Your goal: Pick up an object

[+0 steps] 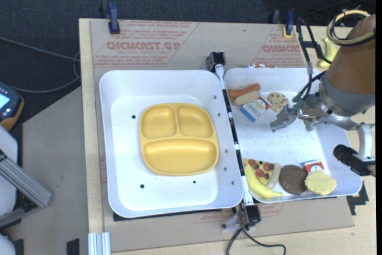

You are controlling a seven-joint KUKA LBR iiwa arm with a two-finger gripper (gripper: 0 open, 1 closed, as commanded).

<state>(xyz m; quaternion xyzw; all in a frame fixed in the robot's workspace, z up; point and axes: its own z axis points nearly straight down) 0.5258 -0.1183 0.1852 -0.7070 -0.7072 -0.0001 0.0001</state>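
My gripper (pixel 287 115) hangs over the middle of the right bin (pixel 298 143), reaching in from the right. It is open and nothing sits between its fingers. Just to its left lie a small blue and white packet (pixel 255 110) and a toy hot dog (pixel 245 92). A chocolate-chip cookie (pixel 277 100) lies right at the upper fingertip. Along the bin's front edge lie a pizza slice (pixel 264 169), a banana (pixel 261 187), a brown round patty (pixel 292 179), a yellow round piece (pixel 321 183) and a small red and white box (pixel 312 166).
The left bin (pixel 119 188) holds a yellow divided plate (pixel 178 138). A black clamp (pixel 215 60) sits where the bins meet at the back, and blue clamps (pixel 112 15) grip the board's far edge. The arm's grey body (pixel 349 95) overhangs the right bin's right side.
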